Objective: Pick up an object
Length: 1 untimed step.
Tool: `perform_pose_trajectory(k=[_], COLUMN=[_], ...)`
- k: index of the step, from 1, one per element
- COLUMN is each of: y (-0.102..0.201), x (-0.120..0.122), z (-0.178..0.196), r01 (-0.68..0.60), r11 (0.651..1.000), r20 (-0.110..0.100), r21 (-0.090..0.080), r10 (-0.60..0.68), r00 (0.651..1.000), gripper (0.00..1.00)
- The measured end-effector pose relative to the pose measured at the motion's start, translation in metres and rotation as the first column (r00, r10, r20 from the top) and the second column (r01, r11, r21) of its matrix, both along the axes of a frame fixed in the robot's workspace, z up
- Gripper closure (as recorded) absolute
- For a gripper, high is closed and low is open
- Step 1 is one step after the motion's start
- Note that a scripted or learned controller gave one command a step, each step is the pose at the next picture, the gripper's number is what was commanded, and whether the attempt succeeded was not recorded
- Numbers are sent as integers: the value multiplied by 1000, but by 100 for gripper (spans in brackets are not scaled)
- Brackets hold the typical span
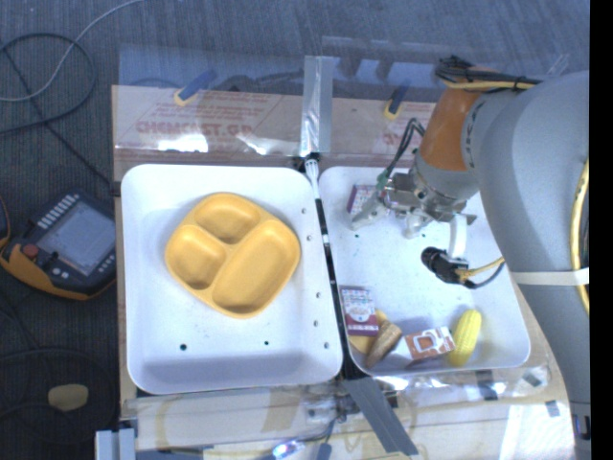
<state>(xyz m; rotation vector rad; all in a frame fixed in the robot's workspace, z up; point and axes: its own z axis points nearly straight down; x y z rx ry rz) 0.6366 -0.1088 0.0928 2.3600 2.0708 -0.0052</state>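
corn (pixel 466 336), small box (pixel 429 343), bread piece (pixel 385 340) along near edge of right bin (pixel 498 286). my gripper (pixel 407 204) over far end, purple packet (pixel 362 199) just left of it. i can't tell claw state.

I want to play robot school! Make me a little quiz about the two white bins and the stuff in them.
1. True or false: the yellow divided plate lies in the left bin.
2. Which thing lies nearest the pincer? A) the corn cob B) the small purple packet C) the yellow divided plate
3. Fill in: the corn cob sits near the right bin's ______ right corner.

Key: 1 true. 2 B. 3 bottom (nearest the camera).
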Motion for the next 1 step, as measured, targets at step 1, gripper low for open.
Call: perform_pose_trajectory(k=[1], y=[4], x=[27], z=[-5], r01=[34], r11=[999], r20=[-26], r21=[3], r10=[-34], r00=[999], gripper=[0])
